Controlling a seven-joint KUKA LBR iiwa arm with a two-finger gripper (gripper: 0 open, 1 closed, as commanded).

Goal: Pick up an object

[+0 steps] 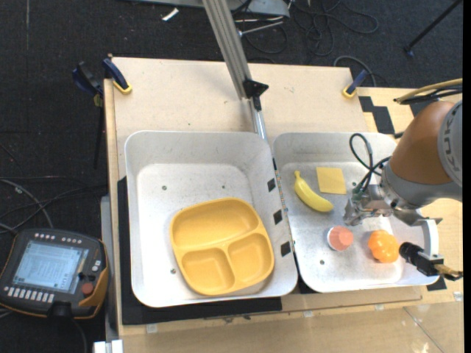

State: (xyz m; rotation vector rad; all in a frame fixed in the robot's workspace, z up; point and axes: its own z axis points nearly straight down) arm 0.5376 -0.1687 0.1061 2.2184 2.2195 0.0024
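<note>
Right bin point(309, 274) — end effector point(358, 210) low over the floor, just above a pink round piece point(340, 238); cannot tell how it is set. Banana point(312, 195) lies to its left, a flat yellow square point(331, 180) beside the banana's upper end, an orange point(382, 245) right of the pink piece. Left bin point(147, 160) — a yellow divided plate point(221, 245).

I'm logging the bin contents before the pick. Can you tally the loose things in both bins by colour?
Yellow: 3 (divided tray, banana, flat square)
Orange: 1 (round fruit)
Pink: 1 (small round piece)
Total: 5
</note>
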